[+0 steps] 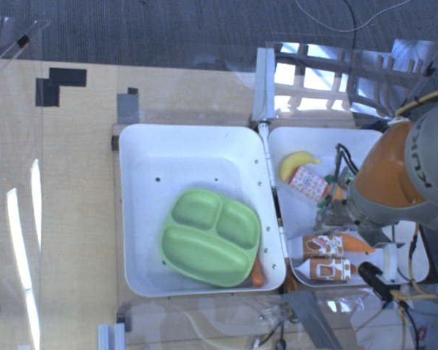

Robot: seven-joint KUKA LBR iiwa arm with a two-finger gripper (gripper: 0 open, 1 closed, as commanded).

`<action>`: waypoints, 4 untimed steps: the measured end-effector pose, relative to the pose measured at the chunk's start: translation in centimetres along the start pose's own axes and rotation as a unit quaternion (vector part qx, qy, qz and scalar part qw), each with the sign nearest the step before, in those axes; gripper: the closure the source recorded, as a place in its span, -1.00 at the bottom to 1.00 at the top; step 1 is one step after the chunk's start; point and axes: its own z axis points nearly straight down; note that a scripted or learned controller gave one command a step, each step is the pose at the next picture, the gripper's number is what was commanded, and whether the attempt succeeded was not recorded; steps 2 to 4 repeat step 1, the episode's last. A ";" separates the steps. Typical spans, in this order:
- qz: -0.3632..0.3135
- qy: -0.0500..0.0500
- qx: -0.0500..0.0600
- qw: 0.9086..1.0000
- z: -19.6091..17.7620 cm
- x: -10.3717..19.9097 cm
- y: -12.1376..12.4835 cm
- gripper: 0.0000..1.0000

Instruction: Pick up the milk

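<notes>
The right bin (277,195) holds a small white carton with red print (306,183), lying tilted just below a yellow banana (298,162). Two brown-and-white cartons lie on their sides at the bin's near edge, one (323,245) above the other (328,270). I cannot tell from the print which carton is the milk. My gripper (331,204) hangs low in the bin, right of the red-print carton and just above the upper brown carton. The grey and orange wrist (390,181) hides the bin's right half.
The left bin (142,195) bears a green divided tray (212,235), with an orange carrot (257,274) at its near right corner. Another orange piece (358,245) lies beside the upper brown carton. A metal frame (328,79) stands behind the right bin.
</notes>
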 end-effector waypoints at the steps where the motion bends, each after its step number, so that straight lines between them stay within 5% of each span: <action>1: 0.014 0.000 0.010 1.000 -0.6 0.1 3.6 1.00; 4: 0.014 0.000 0.010 1.000 -0.6 0.1 3.6 1.00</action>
